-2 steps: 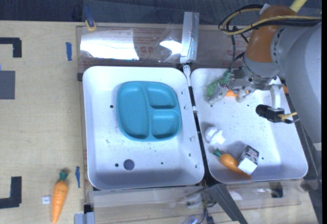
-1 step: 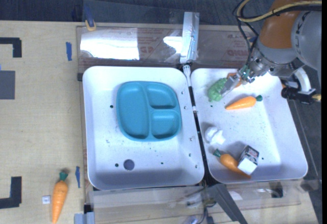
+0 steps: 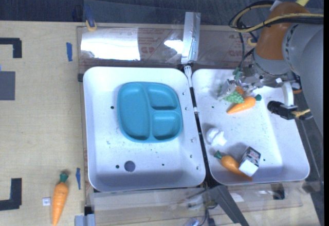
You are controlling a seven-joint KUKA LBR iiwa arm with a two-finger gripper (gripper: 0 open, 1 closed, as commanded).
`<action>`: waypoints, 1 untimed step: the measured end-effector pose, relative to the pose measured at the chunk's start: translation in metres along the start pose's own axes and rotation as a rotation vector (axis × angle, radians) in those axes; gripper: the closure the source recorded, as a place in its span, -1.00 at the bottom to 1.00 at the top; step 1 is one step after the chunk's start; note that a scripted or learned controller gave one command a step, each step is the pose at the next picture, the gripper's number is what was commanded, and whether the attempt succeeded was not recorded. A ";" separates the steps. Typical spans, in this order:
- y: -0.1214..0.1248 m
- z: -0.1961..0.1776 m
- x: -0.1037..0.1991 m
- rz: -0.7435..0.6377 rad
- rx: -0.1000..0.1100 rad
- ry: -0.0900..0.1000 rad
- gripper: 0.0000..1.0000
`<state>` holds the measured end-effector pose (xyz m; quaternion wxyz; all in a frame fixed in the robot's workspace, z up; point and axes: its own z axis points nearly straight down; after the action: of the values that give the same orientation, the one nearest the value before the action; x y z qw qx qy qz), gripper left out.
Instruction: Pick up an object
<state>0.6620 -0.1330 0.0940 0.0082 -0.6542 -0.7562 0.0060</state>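
A grey robot arm with an orange band [image 3: 275, 32] reaches in from the right, and its gripper [image 3: 240, 86] sits low over the far part of the right bin [image 3: 288, 140]. Whether the gripper is wide, narrow or gripping anything cannot be told from this overhead slant; the tip is a small cluster of metal parts.

Right at the gripper, touching or just under its tip, lies a toy carrot [image 3: 241, 105] with green leaves, its orange body pointing away from the tool toward the right and its leaves directly beneath the tip. Nearer the camera from the gripper, well apart from it, a small white object [image 3: 216, 137] lies close to the bin's left wall. Farther on, near the bin's front edge, a second carrot [image 3: 230, 162] lies against a small white and dark box [image 3: 250, 160].

To the left of the gripper, across the divider, the left bin [image 3: 97, 117] holds a blue divided tray [image 3: 150, 111]. Far from the tool, on the wooden bench [image 3: 36, 132] outside both bins at the lower left, lies a third carrot [image 3: 60, 196].
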 end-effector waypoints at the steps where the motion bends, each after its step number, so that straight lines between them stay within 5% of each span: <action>1: -0.040 0.009 0.025 -0.054 -0.021 -0.006 -1.00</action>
<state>0.6190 -0.1135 0.0861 -0.0006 -0.6336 -0.7737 -0.0002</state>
